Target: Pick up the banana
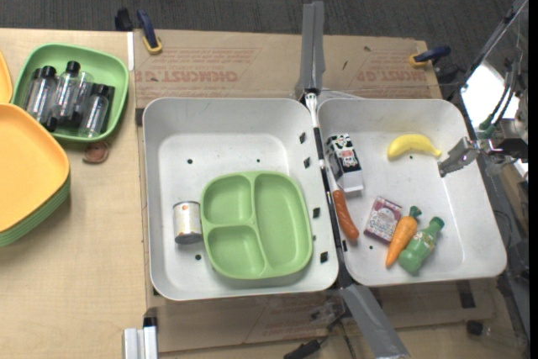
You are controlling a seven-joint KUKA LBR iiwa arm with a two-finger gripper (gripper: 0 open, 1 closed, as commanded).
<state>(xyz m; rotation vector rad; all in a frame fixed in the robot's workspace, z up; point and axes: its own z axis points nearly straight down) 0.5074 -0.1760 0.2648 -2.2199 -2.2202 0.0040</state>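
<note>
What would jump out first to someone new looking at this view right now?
Probably the green divided tray filling much of the left bin, with a small can at its left edge. Next, the banana lying apart near the back of the right bin, with the gripper just to its right. A carrot and green bottle cluster at that bin's front.

There are two white bins: the left bin carries one green divided tray and one small can. The right bin carries one banana, one small cow-print carton, one red box, two toy carrots and one green bottle. On the bench's left edge sit one green tray of four dark-capped bottles and one stack of orange plates.
</note>
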